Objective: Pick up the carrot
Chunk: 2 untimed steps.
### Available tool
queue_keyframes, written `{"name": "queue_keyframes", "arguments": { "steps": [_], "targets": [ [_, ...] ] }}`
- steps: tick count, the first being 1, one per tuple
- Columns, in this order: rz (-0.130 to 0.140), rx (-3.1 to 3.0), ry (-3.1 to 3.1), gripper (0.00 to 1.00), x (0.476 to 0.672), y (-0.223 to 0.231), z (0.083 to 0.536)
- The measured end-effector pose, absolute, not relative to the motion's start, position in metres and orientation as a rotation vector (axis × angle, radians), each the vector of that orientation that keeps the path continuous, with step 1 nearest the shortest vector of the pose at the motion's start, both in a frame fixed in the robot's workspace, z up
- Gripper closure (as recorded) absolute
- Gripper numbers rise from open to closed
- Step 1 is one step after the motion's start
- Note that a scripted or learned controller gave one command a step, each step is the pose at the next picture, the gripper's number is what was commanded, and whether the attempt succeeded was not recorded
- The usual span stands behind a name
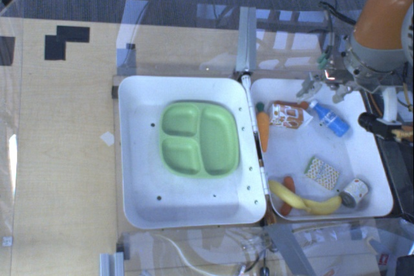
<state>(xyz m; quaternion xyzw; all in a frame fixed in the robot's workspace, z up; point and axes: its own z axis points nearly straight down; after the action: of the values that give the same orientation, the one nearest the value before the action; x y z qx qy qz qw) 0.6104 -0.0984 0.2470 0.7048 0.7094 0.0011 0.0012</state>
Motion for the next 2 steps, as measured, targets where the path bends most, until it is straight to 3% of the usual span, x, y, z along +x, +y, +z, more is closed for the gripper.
{"name": "queue_keyframes", "arguments": {
  "steps": [1,2],
  "targets": [
    [0.000,2.725,1.565,0.00,0.599,-0.040,0.189],
    [0.000,2.916,1.174,0.00,0.555,-0.020,0.184]
  ]
}}
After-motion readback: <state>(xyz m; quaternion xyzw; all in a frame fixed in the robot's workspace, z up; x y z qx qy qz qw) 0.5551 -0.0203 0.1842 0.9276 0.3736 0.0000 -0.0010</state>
